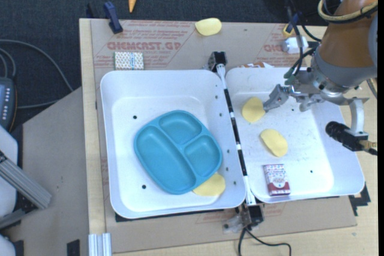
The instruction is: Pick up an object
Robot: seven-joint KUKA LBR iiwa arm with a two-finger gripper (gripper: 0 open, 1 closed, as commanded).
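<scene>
gripper (287, 96): over right bin, upper part; open or shut — can't tell
yellow piece (253, 110): right bin floor, just left of the gripper tip
right bin (345, 174): also a yellow lump (273, 142) mid-floor, small red-white box (276, 179) near front edge
left bin (117, 129): blue divided plate (177, 150), yellow piece (210, 185) tucked under its front-right edge
bench (162, 42): yellow lump (208, 26) behind bins, patterned packet (128, 60)
</scene>
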